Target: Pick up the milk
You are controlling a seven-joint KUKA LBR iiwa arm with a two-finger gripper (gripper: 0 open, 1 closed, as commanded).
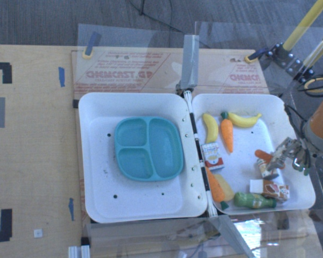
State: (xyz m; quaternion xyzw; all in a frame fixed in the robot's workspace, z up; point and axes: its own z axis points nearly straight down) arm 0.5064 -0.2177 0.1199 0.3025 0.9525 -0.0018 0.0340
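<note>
Left bin [97, 198] carries a teal divided plate [149, 148], sitting square in the middle. Right bin [274, 104] is the busy one: two bananas [244, 119] up top with a carrot [227, 134] between them, a green bottle [253, 200] along the near wall, an orange fruit piece [219, 187] beside the divider. The milk [212, 156], a small carton, lies against the bin's left wall, just below the banana there. The gripper [284, 156] hangs low over the right side of that bin among small cartons [274, 190], well apart from the milk. Whether it is open or closed can't be made out.
</note>
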